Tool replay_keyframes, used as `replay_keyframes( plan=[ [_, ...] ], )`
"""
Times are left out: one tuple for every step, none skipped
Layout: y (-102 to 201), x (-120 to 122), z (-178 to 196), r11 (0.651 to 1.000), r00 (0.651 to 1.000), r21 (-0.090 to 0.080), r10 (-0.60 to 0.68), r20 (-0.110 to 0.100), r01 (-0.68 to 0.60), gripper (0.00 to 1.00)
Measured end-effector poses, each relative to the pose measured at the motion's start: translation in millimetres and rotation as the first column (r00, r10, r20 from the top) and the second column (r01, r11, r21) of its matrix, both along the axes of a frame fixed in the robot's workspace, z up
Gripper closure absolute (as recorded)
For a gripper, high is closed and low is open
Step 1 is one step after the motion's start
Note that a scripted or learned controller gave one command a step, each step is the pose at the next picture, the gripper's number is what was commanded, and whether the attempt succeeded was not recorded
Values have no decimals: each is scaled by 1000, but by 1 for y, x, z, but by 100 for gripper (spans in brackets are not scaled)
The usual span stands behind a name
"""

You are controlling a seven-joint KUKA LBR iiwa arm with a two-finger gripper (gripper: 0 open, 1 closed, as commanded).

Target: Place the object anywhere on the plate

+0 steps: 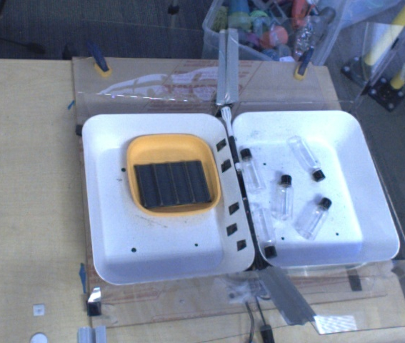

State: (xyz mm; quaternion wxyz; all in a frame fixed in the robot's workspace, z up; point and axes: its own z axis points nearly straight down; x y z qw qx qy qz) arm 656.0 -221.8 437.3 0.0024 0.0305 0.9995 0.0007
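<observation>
Currently a yellow plate sits in the left bin, carrying a dark ribbed block at its centre. Five clear vials with black caps lie scattered in the right bin; one vial lies near the front. No legible writing.

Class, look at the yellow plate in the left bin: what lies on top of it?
A dark ribbed slab lies flat on the yellow plate, hiding most of its floor.
</observation>
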Motion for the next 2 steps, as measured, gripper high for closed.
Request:
replay_keyframes(
  plan=[
    [0, 5, 0, 944, 944, -4, 330, 5, -330, 100],
    [0, 12, 0, 761, 761, -8, 649, 5, -649, 100]
  ],
)
